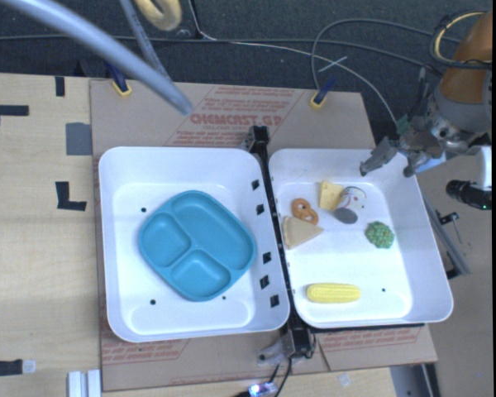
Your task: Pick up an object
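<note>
The right bin [413, 246] holds several small toy foods: a yellow corn cob [332, 293] near the front, a green broccoli [380, 235] at the right, a brown pretzel [304, 212], a yellow cheese wedge [331, 194], a pale triangular slice [301, 233] and a small grey piece [346, 216]. My gripper [390, 167] hangs over the bin's back right corner. It is open, its two dark fingers spread with nothing between them. It is above and to the right of the cheese wedge, apart from every object.
The left bin [120, 222] carries a blue divided plate [197, 244]. A black divider [269, 222] runs between the bins. Cables [347, 64] loop over the cardboard behind the right bin. A grey pole [99, 40] crosses the top left.
</note>
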